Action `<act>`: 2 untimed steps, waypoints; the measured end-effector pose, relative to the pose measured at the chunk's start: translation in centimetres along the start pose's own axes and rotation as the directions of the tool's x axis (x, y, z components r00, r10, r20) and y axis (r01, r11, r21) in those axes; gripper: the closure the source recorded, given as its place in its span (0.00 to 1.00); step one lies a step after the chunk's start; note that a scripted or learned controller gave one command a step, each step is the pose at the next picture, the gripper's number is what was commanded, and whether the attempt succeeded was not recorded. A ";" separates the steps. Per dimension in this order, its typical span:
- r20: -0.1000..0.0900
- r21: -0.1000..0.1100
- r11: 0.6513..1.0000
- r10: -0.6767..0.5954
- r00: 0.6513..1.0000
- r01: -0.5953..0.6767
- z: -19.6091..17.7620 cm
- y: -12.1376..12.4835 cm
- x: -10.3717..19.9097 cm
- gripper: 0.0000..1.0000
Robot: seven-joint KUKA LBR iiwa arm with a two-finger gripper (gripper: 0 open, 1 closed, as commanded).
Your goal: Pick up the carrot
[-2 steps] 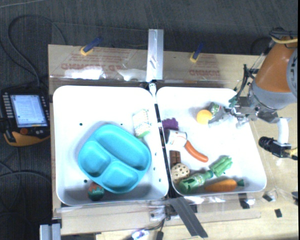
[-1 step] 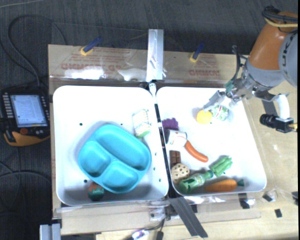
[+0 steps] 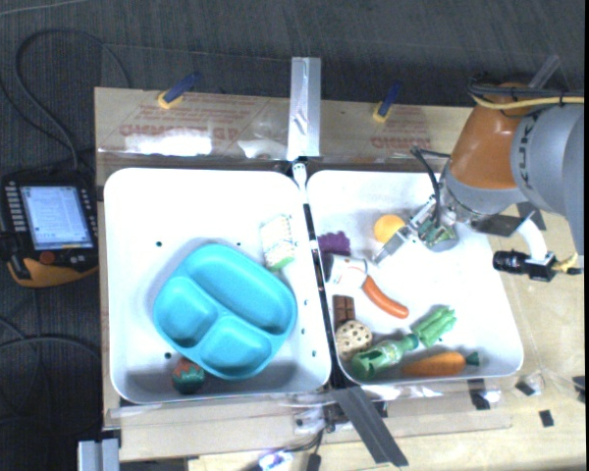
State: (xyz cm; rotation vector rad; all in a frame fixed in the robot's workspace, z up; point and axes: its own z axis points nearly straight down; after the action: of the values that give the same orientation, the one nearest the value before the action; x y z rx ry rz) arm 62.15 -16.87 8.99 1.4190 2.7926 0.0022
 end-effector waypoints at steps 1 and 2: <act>-0.014 0.013 0.997 -0.078 0.997 0.078 -0.5 4.6 -1.3 0.00; -0.004 0.003 0.941 -0.338 0.941 0.338 -5.3 3.4 -3.1 0.00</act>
State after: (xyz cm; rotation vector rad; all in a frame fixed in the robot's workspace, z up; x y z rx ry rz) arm 66.68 -17.39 14.30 0.9210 2.9988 -0.0032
